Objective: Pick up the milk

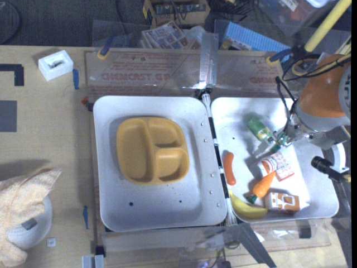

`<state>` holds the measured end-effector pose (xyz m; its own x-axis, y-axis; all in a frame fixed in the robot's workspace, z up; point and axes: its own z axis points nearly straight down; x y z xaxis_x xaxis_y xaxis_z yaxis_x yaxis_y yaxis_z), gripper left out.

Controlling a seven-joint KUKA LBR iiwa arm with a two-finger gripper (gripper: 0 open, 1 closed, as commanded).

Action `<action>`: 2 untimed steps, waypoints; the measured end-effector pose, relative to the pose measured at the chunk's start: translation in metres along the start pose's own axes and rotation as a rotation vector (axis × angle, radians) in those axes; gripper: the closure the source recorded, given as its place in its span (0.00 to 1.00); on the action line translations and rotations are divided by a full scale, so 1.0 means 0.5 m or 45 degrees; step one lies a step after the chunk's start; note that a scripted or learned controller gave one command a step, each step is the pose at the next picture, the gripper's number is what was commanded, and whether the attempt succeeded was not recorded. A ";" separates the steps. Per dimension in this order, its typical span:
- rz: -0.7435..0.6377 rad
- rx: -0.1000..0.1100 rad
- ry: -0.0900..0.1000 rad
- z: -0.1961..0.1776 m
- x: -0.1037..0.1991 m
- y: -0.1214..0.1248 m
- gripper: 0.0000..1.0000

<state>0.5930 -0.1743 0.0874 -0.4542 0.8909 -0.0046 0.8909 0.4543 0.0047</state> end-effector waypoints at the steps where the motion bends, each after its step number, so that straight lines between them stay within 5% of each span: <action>1: -0.253 -0.001 -0.002 0.003 -0.126 0.027 0.00; 2: -0.401 0.002 0.007 -0.008 -0.050 -0.119 0.00</action>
